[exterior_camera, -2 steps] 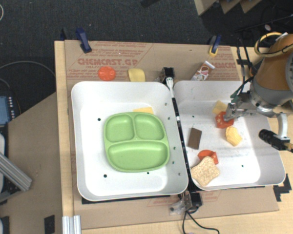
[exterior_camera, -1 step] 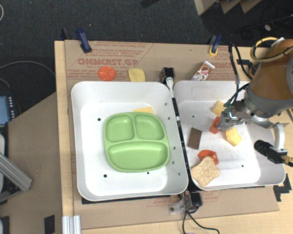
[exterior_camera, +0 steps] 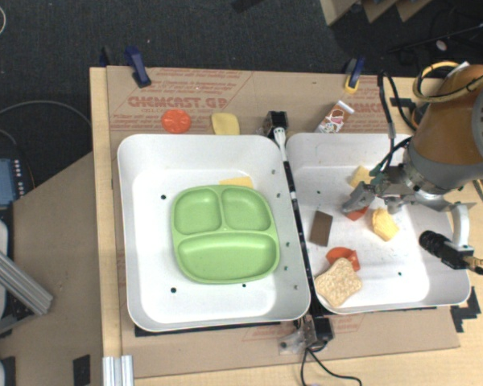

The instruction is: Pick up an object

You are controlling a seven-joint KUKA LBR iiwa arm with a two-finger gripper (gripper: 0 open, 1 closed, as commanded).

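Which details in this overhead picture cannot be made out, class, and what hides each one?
- The hand: its fingers sit over a red piece, so a grip is unclear.
- The yellow slice: partly hidden behind the green tray.
- The small packet: print too small to read.

1. The two shallow white bins (exterior_camera: pixel 137 215) look like smooth moulded plastic with a soft sheen.
2. The green divided tray (exterior_camera: pixel 224 233) in the left bin is smooth, slightly glossy plastic.
3. The tan bench top (exterior_camera: pixel 113 127) looks like matt cardboard or fibreboard, printed with red lettering.
4. The slice of toy bread (exterior_camera: pixel 338 283) at the lower middle has a speckled, rougher-looking surface.
5. The yellow wedge-shaped block (exterior_camera: pixel 385 223) looks smooth and matt.
6. The grey arm housing (exterior_camera: pixel 447 171) at right appears smooth metal, its orange band (exterior_camera: pixel 451 123) glossy.
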